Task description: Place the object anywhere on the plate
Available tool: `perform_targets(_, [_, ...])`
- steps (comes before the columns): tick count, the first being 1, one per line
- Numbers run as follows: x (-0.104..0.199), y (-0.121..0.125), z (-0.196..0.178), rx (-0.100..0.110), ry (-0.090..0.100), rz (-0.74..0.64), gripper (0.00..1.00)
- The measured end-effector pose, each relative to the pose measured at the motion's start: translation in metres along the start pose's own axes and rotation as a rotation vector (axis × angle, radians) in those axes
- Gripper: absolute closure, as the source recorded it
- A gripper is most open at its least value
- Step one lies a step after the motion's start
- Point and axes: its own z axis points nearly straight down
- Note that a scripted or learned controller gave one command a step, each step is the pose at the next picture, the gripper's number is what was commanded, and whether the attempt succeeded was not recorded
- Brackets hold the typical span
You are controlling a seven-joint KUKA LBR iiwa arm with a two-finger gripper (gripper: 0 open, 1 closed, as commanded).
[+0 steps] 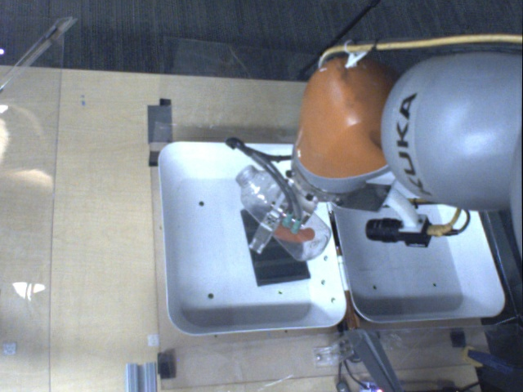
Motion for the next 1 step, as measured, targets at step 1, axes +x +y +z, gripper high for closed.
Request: perform_targets(1, [-0.0017,0.0009,-0.0112,-0.005,-0.004,0.001,1.0])
